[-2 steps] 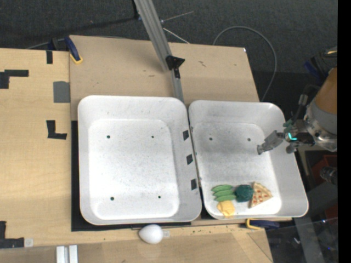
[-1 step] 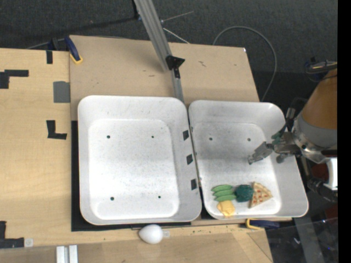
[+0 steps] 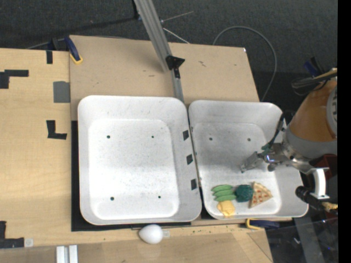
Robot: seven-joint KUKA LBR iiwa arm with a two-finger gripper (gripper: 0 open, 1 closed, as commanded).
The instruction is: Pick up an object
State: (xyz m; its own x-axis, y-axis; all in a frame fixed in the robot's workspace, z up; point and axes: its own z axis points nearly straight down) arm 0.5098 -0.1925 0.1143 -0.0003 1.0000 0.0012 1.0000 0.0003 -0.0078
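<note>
Several small toy foods lie together at the front of the right bin (image 3: 230, 114): a green pea pod (image 3: 222, 190), a dark green broccoli piece (image 3: 243, 192), a pizza slice (image 3: 260, 194) and a yellow piece (image 3: 226, 207). My gripper (image 3: 256, 167) hovers just above and behind them, near the bin's right side. It is open, with nothing between its fingers. One finger (image 3: 248, 165) reaches left over the bin floor.
The left bin (image 3: 131, 106) lies beside the right one, their rims meeting in the middle. A white egg-shaped object (image 3: 151, 233) rests on the bench in front of the left bin. A grey pole (image 3: 156, 29) slants in from the top.
</note>
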